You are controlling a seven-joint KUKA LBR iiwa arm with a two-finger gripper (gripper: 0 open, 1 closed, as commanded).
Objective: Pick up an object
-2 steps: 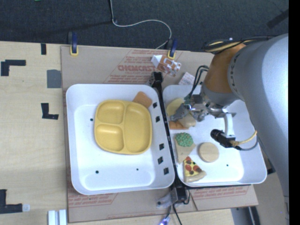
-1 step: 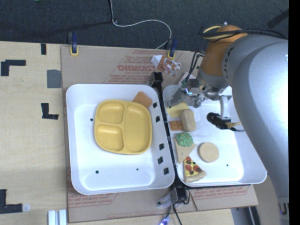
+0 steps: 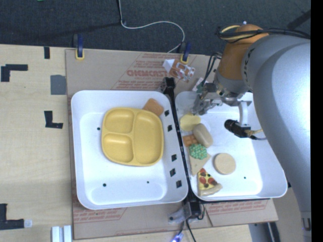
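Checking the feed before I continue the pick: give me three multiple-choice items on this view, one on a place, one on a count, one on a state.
1. Where is the yellow divided plate?
A. left bin
B. right bin
C. bare bench

2. How many compartments does the plate have?
A. two
B. three
C. five

3. How does the pizza slice lie?
A. on the plate
B. flat on the right bin floor
C. hanging over the bin's rim

Key: 1 A, it sits inside the left bin; 2 B, three hollows show; 3 B, it rests near the bin's front edge.

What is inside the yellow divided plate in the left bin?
The yellow divided plate shows three bare compartments, nothing lying in them. A small brown piece lies beside its upper right edge in the left bin. What the plate covers cannot be seen.
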